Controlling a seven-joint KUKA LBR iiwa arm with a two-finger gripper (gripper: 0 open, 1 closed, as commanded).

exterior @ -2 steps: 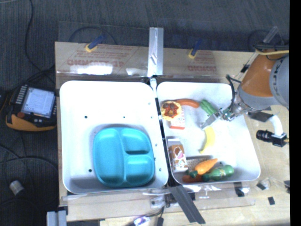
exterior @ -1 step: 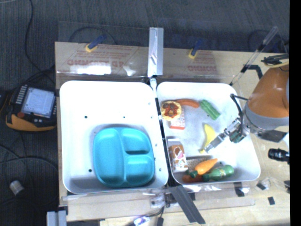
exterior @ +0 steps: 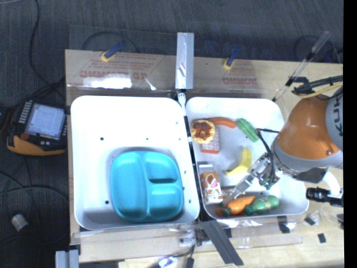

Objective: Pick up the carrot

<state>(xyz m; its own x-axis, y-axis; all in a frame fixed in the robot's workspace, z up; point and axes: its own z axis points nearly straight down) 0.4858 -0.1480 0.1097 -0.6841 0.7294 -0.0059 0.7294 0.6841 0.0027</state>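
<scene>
In the right bin (exterior: 279, 116), a slim orange carrot (exterior: 223, 122) with a green leafy top (exterior: 247, 129) lies near the far wall, next to a toy pizza slice (exterior: 203, 130). My gripper (exterior: 241, 188) hangs low over the bin's near part, pointing down and to the left. Its tip sits just above a stubby orange piece (exterior: 241, 205) that lies beside a green piece (exterior: 263, 204) at the near wall. The gripper is well apart from the carrot at the far wall. The arm's orange band (exterior: 305, 133) covers the bin's right side.
A yellow banana (exterior: 241, 162) lies mid-bin and a small snack box (exterior: 211, 186) sits by the left wall. A dark red item (exterior: 223, 211) rests at the near wall. The left bin (exterior: 89, 116) holds a blue divided tray (exterior: 146, 186).
</scene>
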